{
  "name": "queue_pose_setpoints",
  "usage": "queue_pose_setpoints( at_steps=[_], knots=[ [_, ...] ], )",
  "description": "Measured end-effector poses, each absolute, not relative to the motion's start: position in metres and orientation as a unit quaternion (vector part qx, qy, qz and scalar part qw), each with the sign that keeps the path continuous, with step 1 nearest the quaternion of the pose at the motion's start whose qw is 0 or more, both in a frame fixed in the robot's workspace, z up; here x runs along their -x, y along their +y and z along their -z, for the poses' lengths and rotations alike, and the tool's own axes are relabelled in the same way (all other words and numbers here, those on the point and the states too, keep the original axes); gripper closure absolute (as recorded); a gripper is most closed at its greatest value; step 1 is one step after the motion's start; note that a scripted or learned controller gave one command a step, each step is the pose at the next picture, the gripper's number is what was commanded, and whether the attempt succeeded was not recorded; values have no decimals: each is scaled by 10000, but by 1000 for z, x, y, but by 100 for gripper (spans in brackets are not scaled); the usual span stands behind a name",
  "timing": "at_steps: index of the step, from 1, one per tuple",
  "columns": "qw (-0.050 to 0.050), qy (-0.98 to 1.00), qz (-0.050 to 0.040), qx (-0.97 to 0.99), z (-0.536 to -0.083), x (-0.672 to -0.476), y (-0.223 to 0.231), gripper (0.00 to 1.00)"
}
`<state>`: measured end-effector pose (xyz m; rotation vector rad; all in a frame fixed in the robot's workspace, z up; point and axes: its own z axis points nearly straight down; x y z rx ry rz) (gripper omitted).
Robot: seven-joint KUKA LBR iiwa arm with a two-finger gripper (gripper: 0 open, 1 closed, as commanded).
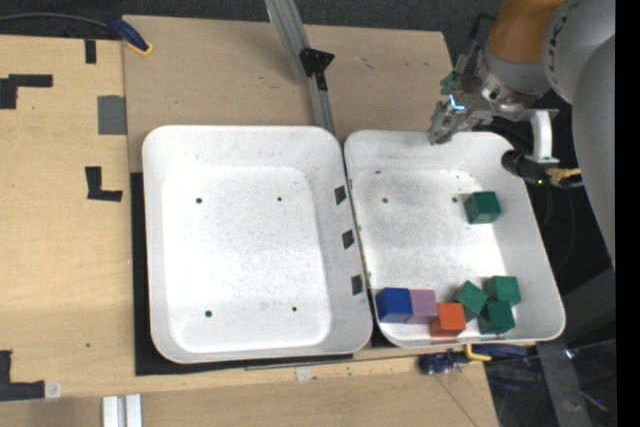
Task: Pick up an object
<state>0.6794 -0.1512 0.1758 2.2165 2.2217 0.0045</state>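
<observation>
The claw (443,128), its opening impossible to tell, hovered over the right bin's (420,150) far rim. The lone green cube (483,207), likely light and rigid, invited a flat-sided grasp.

Gripper fingers: from my seat the gripper (443,127) is a small dark blur over the far rim of the right bin (520,215); I can't tell how its tips stand.
Arm: the grey arm (585,35) is cut off by the right edge.
Block cluster: the orange block (451,317) covers part of the purple block (424,303); three green blocks (489,300) overlap, their edges hard to separate.
Bench front: a blue object (445,362) pokes out under the right bin, mostly hidden.
</observation>
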Motion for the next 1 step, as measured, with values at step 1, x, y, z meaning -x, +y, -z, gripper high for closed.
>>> queue_pose_setpoints(
  at_steps=[1],
  knots=[
    [18, 7075, -11, -7068, -222, -675, -156, 100]
  ],
)
